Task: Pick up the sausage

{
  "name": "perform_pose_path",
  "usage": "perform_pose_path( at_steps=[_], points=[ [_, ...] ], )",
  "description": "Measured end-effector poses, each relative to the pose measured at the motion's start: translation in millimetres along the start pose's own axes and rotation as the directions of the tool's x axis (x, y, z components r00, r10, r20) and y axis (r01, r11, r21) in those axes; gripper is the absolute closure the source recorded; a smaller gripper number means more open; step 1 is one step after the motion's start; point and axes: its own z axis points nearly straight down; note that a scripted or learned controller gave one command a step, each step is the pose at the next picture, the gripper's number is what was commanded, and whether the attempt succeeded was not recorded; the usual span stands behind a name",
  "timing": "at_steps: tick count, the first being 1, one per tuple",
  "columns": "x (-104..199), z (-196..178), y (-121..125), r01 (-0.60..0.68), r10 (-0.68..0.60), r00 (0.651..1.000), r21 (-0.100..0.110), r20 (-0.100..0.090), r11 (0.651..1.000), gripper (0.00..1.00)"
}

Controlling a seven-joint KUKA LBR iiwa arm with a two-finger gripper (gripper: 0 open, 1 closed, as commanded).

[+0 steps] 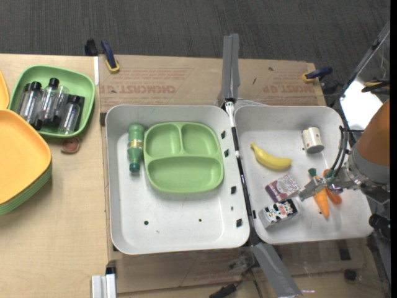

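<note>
Wooden bench [62, 228] under two white bins, and everything that matters is in the right bin [273, 129]. Nearest me along its front lies a small carton [279, 212], and to its right a carrot [322, 205] points toward the front rim. The claw [321, 184] sits low right over the carrot's upper end; whether it is open or closed I cannot tell from here, and I see nothing plainly held. Touching the carrot on its right is a short reddish-orange piece [335, 197], which I take to be the sausage, half hidden by the claw. Doing this well means settling on that piece alone: shift right off the carrot, line up across its narrow side, go down to the bin floor, close, then lift straight so the carrot isn't dragged along. Just behind the carton is a crinkled packet [283, 186], further back a banana [270, 158], and a can [312, 139] toward the far corner, all well clear. In the left bin [180, 222] rest a green tray [183, 157] and a bottle [134, 146]
</note>
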Motion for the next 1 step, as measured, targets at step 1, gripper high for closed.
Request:
perform_pose_path(
  at_steps=[1],
  points=[
    [-13.5,33.9,-7.6,-0.044,0.044,0.999,0.000,-0.009,0.999,0.00]
  ],
)
